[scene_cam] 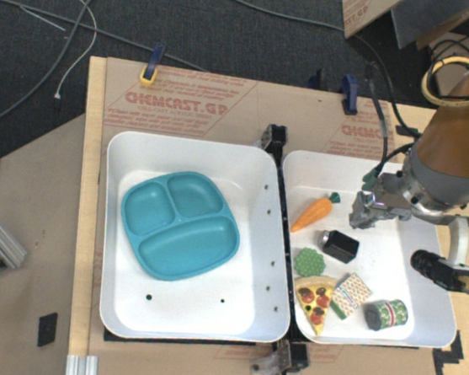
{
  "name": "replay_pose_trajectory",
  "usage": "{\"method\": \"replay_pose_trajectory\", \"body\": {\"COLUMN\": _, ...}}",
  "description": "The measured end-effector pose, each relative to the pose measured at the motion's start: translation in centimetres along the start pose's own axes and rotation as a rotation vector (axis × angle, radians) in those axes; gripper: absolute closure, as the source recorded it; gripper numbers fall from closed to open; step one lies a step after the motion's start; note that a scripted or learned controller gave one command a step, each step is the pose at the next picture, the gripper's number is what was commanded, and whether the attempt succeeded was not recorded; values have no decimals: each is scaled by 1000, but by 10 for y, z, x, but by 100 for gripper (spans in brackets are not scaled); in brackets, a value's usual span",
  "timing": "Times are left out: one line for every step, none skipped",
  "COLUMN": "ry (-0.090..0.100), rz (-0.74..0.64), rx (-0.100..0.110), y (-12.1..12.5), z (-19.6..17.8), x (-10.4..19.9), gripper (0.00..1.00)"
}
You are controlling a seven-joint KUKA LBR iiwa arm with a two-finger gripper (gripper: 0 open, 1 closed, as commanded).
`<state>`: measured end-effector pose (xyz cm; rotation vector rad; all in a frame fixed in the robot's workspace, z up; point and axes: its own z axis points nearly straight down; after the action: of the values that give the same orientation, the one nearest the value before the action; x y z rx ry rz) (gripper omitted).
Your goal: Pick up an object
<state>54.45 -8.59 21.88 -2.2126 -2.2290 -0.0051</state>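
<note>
A grey KUKA arm w/ orange band reaches in over the right-hand shallow white bin (420, 333), its two-finger gripper (365, 214) hanging near that bin's far edge, above bare floor just right of an orange plastic toy carrot w/ green top (313, 214). Whether the jaws are apart or together can't be told at this slant; nothing is seen between them, so no pick is judged made yet. Candidate objs all lie loose in the right bin: carrot near the inner wall, a small black box (339, 245) just below the gripper toward mid-bin, a green knobbly round piece (310, 260) by the inner wall, a toy pizza slice (314, 301) at the near-left corner, a small patterned packet (350, 293) touching or just beside it, and a green-labelled toy can (385, 314) on its side near the front edge. The left-hand white bin (118, 236) carries a teal divided plastic plate (181, 225), flat, approx. central. Task status, as judged: approach stage only; descent, grip and lift all remain.
</note>
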Motion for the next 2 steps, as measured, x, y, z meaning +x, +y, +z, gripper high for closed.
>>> {"method": "replay_pose_trajectory", "body": {"ry": 1, "rz": 1, "rx": 5, "y": 4, "z": 9, "x": 54, "gripper": 100}}
{"method": "replay_pose_trajectory", "body": {"ry": 1, "rz": 1, "rx": 5, "y": 0, "z": 13, "x": 112, "gripper": 100}}
